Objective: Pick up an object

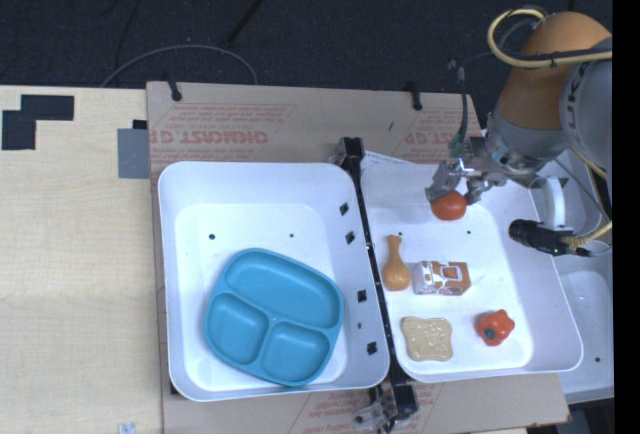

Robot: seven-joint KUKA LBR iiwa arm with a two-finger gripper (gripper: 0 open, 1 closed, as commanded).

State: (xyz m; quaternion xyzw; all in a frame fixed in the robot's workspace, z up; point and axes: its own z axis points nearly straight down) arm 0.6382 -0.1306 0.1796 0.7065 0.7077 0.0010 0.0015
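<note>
Pincer (455, 190) clamped on the tomato (449, 207) just beneath it; smooth, round, probably light, slippery plastic.

The grey KUKA arm with the orange band (545, 72) is extended in from the right edge of the camera view, its upper body raised over the far right corner of the bench. The wrist is angled down and to the left. The two-finger metal gripper (452, 190) is carried at its end, pointed downward, and its fingers are closed around a small round orange-red object (449, 207).
</note>
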